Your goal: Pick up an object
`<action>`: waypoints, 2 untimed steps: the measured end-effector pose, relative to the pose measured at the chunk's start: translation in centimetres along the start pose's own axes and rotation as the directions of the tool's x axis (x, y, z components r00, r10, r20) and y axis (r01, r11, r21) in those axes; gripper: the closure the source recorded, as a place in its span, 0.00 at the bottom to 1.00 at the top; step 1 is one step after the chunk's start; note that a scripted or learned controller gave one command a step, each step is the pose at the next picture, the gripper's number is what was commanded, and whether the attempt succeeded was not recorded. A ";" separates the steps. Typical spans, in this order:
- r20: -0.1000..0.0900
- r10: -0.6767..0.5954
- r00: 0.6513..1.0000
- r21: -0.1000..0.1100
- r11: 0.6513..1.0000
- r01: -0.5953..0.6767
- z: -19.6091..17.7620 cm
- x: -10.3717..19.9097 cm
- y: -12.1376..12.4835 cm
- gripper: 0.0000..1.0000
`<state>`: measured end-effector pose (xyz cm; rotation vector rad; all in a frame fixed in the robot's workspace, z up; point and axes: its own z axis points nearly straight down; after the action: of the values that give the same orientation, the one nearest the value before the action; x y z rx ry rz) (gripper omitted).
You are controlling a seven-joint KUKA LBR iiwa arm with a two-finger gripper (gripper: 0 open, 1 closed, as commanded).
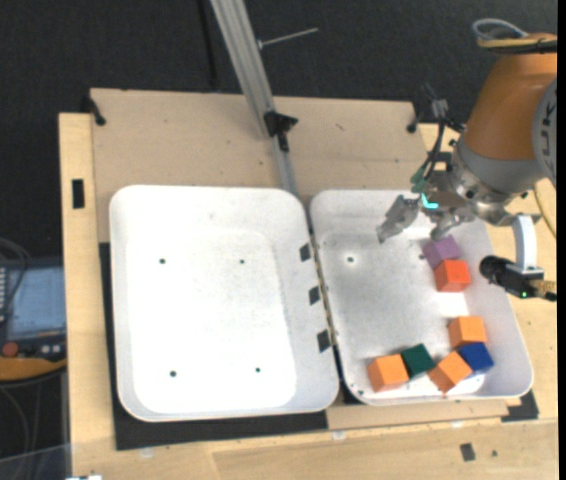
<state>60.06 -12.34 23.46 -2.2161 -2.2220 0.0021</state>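
Note:
My gripper [421, 225] hangs over the far part of the right bin [363, 298], open, with nothing between its fingers. A purple block [439, 249] lies just below its right finger, touching a red-orange block [452, 274]. Along the near right side lie an orange block [467, 329], a blue block [475, 356], a second orange block [452, 370], a dark green block [418, 359] and a third orange block [387, 371].
The left bin [213, 298] sits beside the right one, with dark clips along the shared rim. A slanted metal rail [253, 78] runs from the top down to the bins' far edge. Electronics and cables lie off the bench at the left.

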 end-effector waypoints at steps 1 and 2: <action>0.000 0.001 1.000 -0.004 1.000 -0.001 -0.2 0.0 0.1 0.00; 0.003 0.003 1.000 0.002 1.000 -0.003 5.8 0.5 0.4 0.00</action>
<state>60.45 -11.84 17.66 -2.2201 -2.2194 0.0075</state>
